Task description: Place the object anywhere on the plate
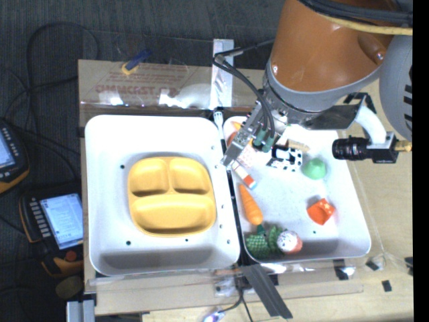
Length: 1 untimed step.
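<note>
Hovering over right bin [348, 200] nr its left wall: gripper [242, 146], jaw state impossible to tell. Lying just below, toy carrot [251, 206], prob. light, rigid, slick; gripping mid-body across width looking safest, w/ yellow plate [171, 194] waiting in left bin [107, 180].

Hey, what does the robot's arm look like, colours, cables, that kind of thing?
A bulky arm with a broad orange band, black cables looped across its top, and a grey shell at the right. Below the band sits a grey metal wrist, then the small metallic gripper with thin wires.
</note>
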Available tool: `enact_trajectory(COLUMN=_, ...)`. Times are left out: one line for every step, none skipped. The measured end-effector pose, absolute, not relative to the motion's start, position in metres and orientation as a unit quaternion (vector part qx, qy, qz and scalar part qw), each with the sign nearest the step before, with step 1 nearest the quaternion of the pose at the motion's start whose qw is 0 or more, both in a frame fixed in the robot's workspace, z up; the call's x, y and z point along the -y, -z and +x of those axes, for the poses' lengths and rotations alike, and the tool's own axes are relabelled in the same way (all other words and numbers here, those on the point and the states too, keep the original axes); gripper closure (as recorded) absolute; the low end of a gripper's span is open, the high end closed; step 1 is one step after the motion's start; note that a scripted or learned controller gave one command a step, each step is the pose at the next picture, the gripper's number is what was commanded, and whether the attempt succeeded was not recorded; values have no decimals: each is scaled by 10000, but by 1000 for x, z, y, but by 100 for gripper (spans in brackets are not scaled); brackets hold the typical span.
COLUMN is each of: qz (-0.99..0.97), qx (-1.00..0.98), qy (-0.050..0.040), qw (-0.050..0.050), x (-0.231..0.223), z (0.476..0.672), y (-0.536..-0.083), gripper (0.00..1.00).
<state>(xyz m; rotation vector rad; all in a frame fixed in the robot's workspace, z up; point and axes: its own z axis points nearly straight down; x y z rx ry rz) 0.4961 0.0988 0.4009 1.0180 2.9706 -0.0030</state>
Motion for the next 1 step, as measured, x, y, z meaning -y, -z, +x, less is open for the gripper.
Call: enact_trajectory(qz=1441, qx=-9896, qy=-5, qw=5, x=-154, z=484, y=-331, gripper=100)
